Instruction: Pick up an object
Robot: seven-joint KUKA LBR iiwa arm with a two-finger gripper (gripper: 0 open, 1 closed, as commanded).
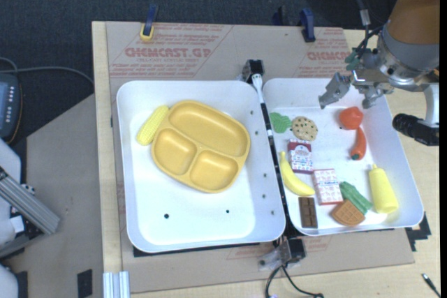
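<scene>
The gripper hangs open and empty over the right bin, at its 12 o'clock, fingers spread beside the tomato, likely its pick.

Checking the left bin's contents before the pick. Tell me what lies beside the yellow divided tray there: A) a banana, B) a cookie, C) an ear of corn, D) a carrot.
C: an ear of corn rests against the upper-left rim of the yellow divided tray in the left bin, while the banana, cookie and carrot all lie in the right bin.
</scene>
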